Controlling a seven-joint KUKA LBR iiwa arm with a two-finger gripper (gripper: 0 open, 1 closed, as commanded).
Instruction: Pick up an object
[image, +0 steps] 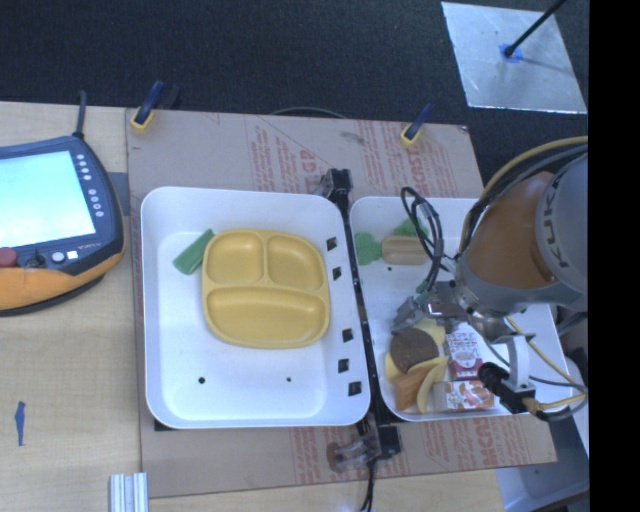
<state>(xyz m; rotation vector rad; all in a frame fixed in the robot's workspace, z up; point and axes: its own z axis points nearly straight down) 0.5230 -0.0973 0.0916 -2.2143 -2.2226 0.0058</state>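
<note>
My gripper reaches down into the right bin, its tip just above a heap of small items. Right below it lies a brown round patty. Yellow and orange pieces sit at the bin's front, with red-and-white packets beside them. A tan bun-like piece and a green piece lie at the bin's back. The arm's orange band and grey wrist cover the bin's right part.
The left bin holds a yellow divided tray with a green piece at its left edge. A teach pendant lies on the bench at far left. Clamps hold the cardboard sheet's back edge.
</note>
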